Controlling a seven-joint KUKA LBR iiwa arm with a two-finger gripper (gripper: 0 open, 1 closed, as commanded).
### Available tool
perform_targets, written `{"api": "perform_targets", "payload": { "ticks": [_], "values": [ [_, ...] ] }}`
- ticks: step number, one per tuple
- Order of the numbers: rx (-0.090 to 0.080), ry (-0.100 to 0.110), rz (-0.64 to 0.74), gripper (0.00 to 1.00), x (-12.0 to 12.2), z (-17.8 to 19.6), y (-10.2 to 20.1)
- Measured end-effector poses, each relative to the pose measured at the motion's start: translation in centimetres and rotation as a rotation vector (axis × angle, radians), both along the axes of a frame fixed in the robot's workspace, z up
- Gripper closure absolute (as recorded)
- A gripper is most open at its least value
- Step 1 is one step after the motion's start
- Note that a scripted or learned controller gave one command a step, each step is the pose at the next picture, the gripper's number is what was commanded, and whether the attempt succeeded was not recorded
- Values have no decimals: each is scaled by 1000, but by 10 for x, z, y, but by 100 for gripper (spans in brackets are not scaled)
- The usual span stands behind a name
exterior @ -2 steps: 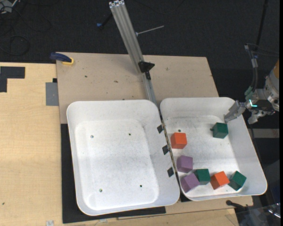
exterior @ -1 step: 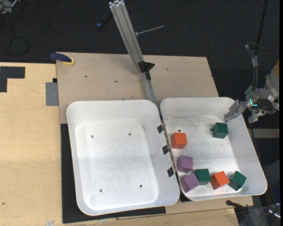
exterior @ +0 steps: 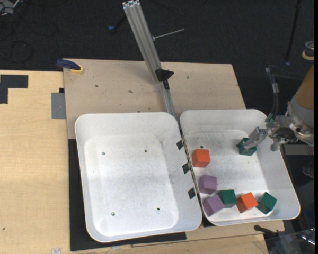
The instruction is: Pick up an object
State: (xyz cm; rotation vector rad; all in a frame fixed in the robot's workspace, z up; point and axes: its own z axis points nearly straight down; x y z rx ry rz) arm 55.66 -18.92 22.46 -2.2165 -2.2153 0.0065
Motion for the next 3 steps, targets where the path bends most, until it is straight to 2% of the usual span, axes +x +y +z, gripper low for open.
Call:
{"api": "perform_targets", "payload": {
  "ticks": [1, 2, 3],
  "values": [
    [0, 0, -1, 0, -3, -52, -9],
    [0, 0, -2, 0, -8, -98, -5],
    [-1, -5, -9, 100, -7, -85, -6]
  ]
}}
